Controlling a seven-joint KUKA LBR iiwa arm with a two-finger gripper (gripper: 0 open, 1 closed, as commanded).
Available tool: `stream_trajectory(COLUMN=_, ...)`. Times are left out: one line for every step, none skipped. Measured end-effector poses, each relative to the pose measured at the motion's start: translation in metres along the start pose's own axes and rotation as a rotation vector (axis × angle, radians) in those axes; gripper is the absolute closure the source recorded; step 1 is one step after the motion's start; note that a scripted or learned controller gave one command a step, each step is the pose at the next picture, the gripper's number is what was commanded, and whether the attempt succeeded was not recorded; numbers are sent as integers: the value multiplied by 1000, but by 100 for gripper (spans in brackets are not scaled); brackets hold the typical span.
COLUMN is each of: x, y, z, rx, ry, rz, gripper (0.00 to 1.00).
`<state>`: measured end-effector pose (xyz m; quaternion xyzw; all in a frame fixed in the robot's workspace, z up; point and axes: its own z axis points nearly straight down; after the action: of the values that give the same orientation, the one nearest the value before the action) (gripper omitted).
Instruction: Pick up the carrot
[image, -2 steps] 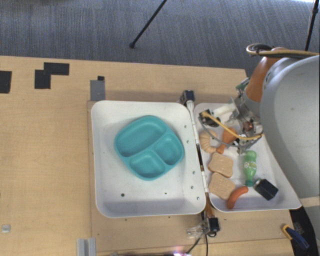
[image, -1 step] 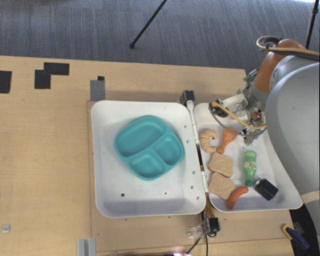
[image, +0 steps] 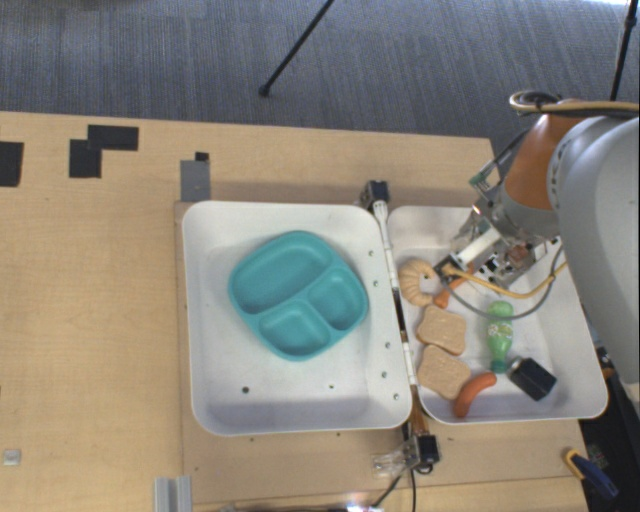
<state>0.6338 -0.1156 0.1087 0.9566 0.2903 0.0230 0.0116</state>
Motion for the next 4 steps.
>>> stream_trajectory(x=-32, y=20, z=22, rx=37, ry=-32, rz=-185, gripper=0)
stream_trajectory(x=-43, y=-63, z=5, rx=41, ry=-35, rz=-57, gripper=0)
stream_trajectory(x=-77, y=-75, z=14, rx=29, ry=-21, rz=-257, gripper=0)
stream_trajectory(x=-103, y=-100, z=12, rx=25, ry=-21, rz=-126, gripper=0)
